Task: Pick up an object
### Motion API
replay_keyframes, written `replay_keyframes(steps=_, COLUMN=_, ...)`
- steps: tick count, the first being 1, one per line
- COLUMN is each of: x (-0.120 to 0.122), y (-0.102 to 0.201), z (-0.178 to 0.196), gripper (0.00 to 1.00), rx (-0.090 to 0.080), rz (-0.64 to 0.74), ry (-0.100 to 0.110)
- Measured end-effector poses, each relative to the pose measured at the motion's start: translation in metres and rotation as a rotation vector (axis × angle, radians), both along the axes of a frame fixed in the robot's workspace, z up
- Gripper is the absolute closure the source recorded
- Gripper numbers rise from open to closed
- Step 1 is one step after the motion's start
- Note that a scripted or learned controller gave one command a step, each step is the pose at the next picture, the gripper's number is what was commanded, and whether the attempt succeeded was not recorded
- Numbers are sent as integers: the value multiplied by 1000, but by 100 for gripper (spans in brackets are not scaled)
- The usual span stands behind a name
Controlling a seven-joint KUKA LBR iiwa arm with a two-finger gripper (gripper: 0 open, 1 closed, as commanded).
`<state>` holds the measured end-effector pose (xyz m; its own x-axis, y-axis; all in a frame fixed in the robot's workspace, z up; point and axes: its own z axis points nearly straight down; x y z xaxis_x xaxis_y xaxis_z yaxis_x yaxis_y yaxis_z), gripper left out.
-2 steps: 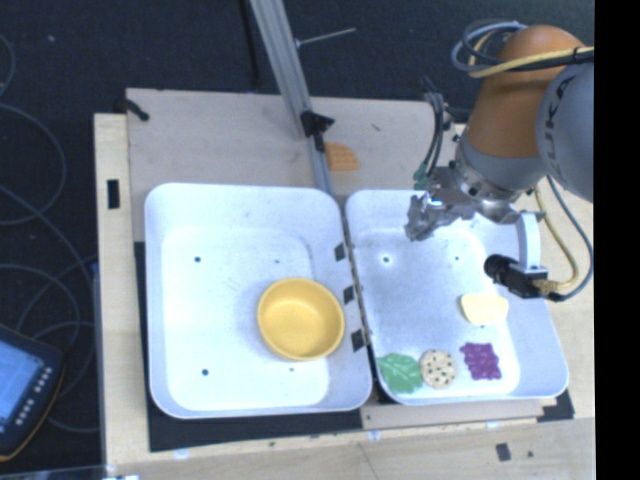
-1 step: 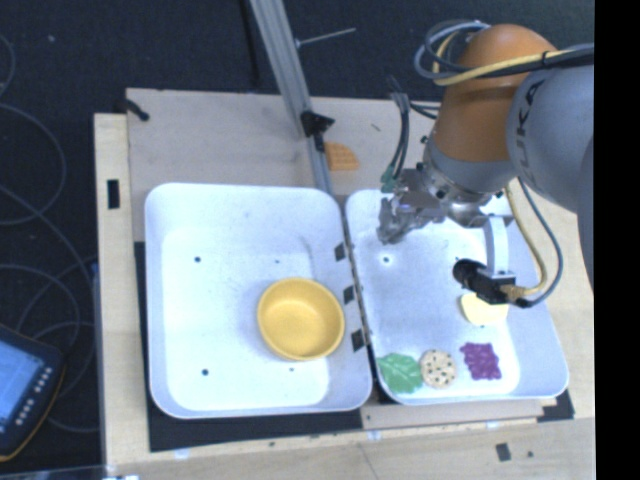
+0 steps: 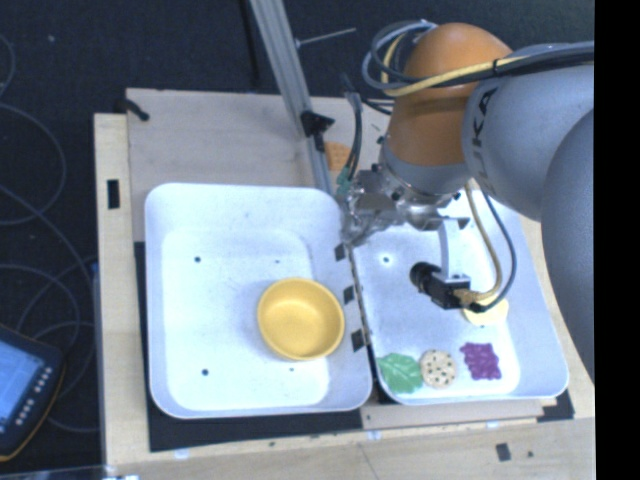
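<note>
A yellow bowl (image 3: 300,318) sits upright in the left bin (image 3: 200,228), toward its front right. Along the front of the right bin (image 3: 530,368) lie a green piece (image 3: 400,370), a round cookie (image 3: 437,367) and a purple piece (image 3: 481,360). A pale yellow item (image 3: 488,312) lies a little behind them, partly under a cable. My gripper (image 3: 358,226) hangs below the orange band (image 3: 440,88), at the back left of the right bin, just over the rim shared by the two bins. I see no object in it.
A black connector with a cable (image 3: 436,282) hangs from the arm over the middle of the right bin. A slanted metal rail (image 3: 285,68) rises behind the bins. The raised rims between the bins run just under the gripper.
</note>
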<state>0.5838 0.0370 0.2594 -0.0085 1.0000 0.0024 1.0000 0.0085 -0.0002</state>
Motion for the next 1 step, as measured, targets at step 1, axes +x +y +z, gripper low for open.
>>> replay_keyframes(steps=1, x=-9, y=49, z=-24, gripper=100, rx=-2, rz=-1, ry=1)
